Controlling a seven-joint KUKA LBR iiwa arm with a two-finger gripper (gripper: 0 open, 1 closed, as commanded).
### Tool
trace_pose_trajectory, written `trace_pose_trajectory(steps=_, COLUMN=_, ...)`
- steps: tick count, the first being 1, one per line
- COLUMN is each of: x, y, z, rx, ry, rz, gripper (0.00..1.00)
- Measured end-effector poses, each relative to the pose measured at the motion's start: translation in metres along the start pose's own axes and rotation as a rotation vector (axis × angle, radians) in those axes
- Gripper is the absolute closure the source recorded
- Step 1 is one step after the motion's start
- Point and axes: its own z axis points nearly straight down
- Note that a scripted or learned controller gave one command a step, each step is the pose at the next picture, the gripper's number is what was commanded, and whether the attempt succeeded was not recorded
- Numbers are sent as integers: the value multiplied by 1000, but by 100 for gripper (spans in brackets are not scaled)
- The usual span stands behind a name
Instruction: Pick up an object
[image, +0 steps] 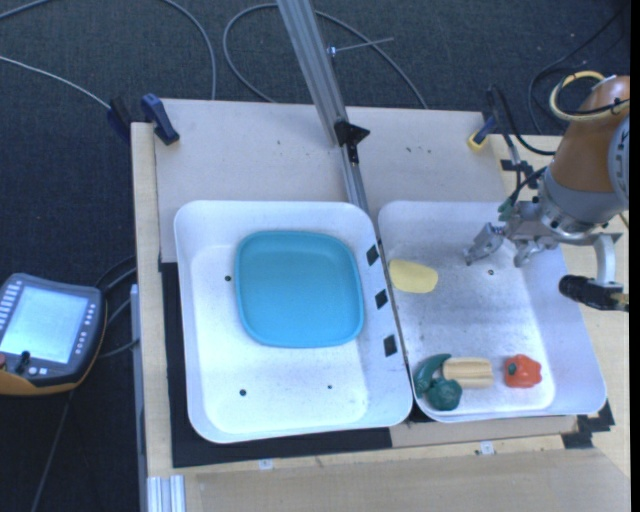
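- White plastic: two shallow bins sit side by side on the bench, and my gripper (500, 243) hangs over the far part of the right bin (570, 340).
- My fingers look spread apart, pointing down, with nothing between them.
- Nothing is picked up yet; every object lies on a bin floor.
- Nearest candidate: a yellow piece (413, 276), near my gripper on its left and a little toward the front, close to the wall between the bins.
- Well apart from my gripper, along the front edge of the same bin, lie three things in a row: a green toy (437, 384), a tan block (468, 372) touching it, and a red pepper (521, 371) just beside the block.
- Farther left, in the other bin, rests a blue plate (298, 287).
- As I judge it, the whole task is left: choose an object, descend, close, lift.
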Motion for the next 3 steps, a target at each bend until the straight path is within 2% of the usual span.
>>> trace_pose_trajectory(steps=1, x=0, y=1, z=-13, rx=-5, ry=-1, rz=0, gripper=100)
trace_pose_trajectory(steps=3, x=10, y=5, z=-118, rx=-9, ry=-2, rz=0, gripper=100)
